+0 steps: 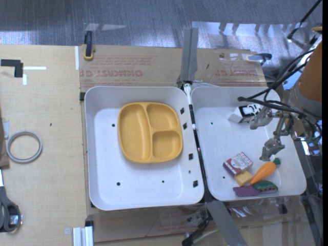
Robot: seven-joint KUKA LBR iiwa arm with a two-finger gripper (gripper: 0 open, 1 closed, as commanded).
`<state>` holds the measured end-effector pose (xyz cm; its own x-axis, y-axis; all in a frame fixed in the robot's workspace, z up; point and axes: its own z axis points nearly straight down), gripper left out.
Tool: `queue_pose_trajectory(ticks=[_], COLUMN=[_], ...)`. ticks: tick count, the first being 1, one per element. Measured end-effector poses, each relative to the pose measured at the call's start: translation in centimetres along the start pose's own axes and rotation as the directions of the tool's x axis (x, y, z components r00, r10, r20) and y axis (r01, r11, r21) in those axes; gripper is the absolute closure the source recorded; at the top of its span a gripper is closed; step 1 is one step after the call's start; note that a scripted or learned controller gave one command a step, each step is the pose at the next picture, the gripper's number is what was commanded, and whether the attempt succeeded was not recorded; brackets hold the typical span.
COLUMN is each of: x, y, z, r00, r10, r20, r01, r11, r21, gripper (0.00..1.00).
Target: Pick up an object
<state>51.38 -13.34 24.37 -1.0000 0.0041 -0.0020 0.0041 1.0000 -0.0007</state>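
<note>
So the gripper (271, 148) is hanging low over the right bin (218, 181), just above the toy carrot (265, 171), and honestly I can't tell if it's open or closed from this angle. The carrot sits near the bin's front right corner, bunched with a small red-and-white box (238, 163), a yellow block (244, 178) and a purple piece (246, 190). A yellow divided plate (150, 132) lies in the left bin (102, 188)
</note>
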Motion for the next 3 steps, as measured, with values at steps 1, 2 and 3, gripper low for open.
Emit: queue_pose_trajectory(ticks=[1,2,3], x=[-0.4,-1.8,-4.0], y=[-0.5,-4.8,-4.7], z=[7.6,3.2,9.9], r00=[0.981,0.959,0.796], r10=[0.196,0.283,0.605], r20=[-0.002,0.001,-0.001], r01=[-0.196,-0.283,-0.605], r11=[0.981,0.959,0.796], r21=[0.0,0.0,0.001], gripper=[0.0,0.0,0.0])
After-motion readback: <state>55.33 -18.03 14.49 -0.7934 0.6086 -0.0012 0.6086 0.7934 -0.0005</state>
